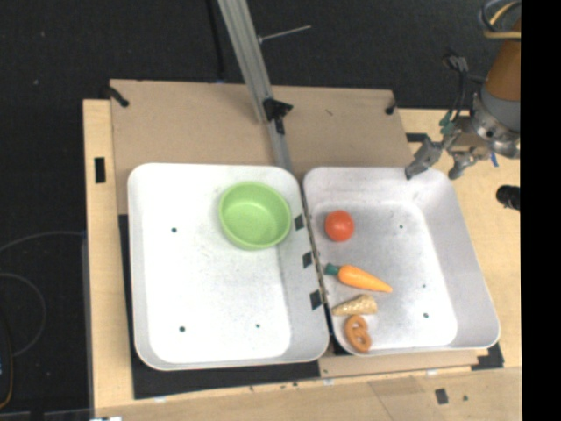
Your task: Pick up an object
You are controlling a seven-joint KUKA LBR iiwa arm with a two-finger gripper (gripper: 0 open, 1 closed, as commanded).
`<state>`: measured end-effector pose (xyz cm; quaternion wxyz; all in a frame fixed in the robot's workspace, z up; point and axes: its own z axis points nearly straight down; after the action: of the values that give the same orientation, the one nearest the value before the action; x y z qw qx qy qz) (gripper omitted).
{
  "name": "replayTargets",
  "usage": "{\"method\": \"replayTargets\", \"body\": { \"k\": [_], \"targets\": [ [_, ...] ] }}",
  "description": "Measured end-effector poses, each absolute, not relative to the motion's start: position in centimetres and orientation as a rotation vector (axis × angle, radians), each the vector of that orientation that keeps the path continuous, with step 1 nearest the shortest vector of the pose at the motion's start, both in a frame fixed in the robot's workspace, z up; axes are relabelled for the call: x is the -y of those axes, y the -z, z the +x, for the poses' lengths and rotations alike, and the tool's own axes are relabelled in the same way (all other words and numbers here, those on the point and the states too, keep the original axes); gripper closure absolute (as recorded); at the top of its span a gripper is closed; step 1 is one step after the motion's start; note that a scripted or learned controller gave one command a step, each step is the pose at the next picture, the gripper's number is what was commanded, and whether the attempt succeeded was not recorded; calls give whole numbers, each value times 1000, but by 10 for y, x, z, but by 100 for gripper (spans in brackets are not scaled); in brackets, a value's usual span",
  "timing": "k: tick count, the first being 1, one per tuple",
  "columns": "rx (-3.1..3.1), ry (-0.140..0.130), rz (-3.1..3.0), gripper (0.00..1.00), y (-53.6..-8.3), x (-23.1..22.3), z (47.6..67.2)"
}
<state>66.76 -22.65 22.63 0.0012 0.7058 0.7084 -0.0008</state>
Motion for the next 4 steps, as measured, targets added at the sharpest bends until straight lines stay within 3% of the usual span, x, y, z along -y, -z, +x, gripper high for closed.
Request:
{"method": "replayTargets", "body": {
  "k": [1,3,4],
  "targets": [
    [-2225,5,2214,0,-226,227,667],
    [-2226,5,2217,0,-111,219,674],
    [-2226,5,2214,0,-101,221,674]
  ]
}}
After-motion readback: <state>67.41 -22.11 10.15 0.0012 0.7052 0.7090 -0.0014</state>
